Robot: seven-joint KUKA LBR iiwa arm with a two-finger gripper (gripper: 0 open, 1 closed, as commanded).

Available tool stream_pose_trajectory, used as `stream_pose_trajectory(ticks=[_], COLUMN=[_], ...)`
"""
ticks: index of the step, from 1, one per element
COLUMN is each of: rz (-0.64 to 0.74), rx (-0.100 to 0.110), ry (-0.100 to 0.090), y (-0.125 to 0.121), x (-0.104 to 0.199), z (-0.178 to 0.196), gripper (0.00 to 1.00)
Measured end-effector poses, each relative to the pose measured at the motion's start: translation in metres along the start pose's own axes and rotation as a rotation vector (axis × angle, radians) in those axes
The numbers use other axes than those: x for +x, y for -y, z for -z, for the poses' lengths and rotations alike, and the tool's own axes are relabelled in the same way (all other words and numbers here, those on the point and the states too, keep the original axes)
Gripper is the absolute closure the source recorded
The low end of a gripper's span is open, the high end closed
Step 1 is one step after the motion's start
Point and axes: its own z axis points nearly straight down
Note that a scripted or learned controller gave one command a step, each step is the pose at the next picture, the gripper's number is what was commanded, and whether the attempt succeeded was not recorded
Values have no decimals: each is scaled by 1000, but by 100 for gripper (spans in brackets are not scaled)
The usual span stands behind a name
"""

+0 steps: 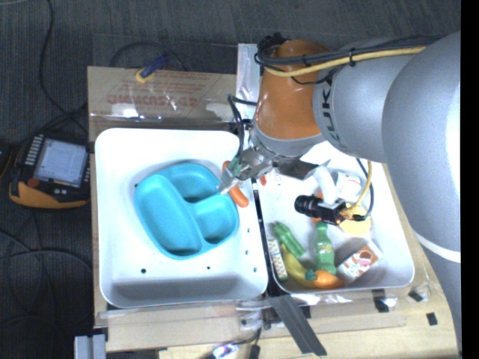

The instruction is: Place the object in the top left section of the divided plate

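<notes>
1. Object: a small orange item (239, 196), carrot-like, is showing just below the tool (241, 172) at the right rim of the divided plate (168, 226); whether it is sitting between the fingers or merely beside them — cannot tell, and I cannot tell the tool's state either
2. Risk: the item is hanging over the plate's right edge, next to the wall between the two bins; a release here is likely sending it into the right-hand section or off the rim, not the top left section
3. Risk: the plate is lying loose and slanted in the left bin (120, 275), so a nudge from the tool is liable to be shifting it
4. Surface: the bench (105, 88) is carrying both white bins; the right bin (397, 268) is holding a green bottle (322, 247), a banana (293, 266) and a small carton (358, 263)
5. Room: dark carpet (67, 28) with cables, and a handheld pendant (52, 169) is lying left of the bench
</notes>
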Motion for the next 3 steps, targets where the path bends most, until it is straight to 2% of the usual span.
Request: stream_pose_trajectory(ticks=[1, 2, 3], rz=[-32, -129, -166], rx=[0, 1, -11], ry=[-1, -1, 1], y=[-42, -70, -58], x=[6, 42, 20], z=[0, -35, -80], gripper=[100, 100, 100])
